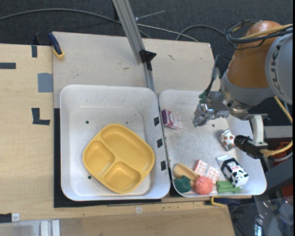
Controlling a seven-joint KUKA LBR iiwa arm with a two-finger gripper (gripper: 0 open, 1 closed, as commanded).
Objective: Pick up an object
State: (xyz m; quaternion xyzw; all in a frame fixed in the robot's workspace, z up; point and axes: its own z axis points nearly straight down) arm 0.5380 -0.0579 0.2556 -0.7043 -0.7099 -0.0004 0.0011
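So the arm (258, 58) comes in from the right and its pincer (202, 118) hangs over the upper middle of the right bin (187, 96). Can't tell if the pincer's fingers are apart or together, they're just a dark metal blob from this angle, and nothing visible sits between them.

Right bin contents: a small pink and white carton (172, 119) sits up near the left wall, just to the left of the pincer, with a gap between the two. A little white thing with red and green print (226, 139) is over by the right wall. The rest is bunched along the bottom edge: a tan wooden piece (185, 171), a dark green lump (183, 184) touching it, an orange-red ball (204, 185), a pink checkered packet (207, 169), a green stick (227, 186) and a black and white cow-print toy (234, 171) in the lower right corner. The middle of that bin's floor is bare, so there's open room below the pincer.

Left bin (69, 132) holds a yellow divided tray (119, 157), turned at an angle, lower centre, with free floor all along the top and left side.

A metal pole (130, 26) slants down across the desk (19, 82) to where the two bins meet.
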